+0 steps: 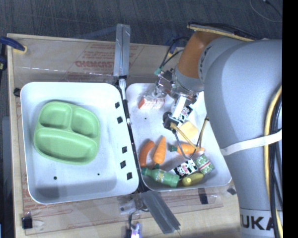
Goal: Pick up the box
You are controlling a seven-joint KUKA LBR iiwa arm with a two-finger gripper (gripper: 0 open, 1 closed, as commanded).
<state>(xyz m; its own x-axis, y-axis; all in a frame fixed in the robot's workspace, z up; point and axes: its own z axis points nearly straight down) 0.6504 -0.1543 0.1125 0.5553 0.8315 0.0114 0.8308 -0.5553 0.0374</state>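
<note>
Arm over the right bin (216, 180), gripper (161, 83) near the box (151, 102).
The small white-and-red box lies at the bin's 11 o'clock corner, just at 7 o'clock of the gripper; whether the fingers are spread or closed cannot be told. Two carrots (154, 151) lie toward 6 o'clock, and a green tray (67, 131) sits in the left bin (30, 182).

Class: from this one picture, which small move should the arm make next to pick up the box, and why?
Probably lower a little onto the box. The gripper hovers just beside it at the far end of the right bin, and the box lies alone there, apart from the carrots.
</note>
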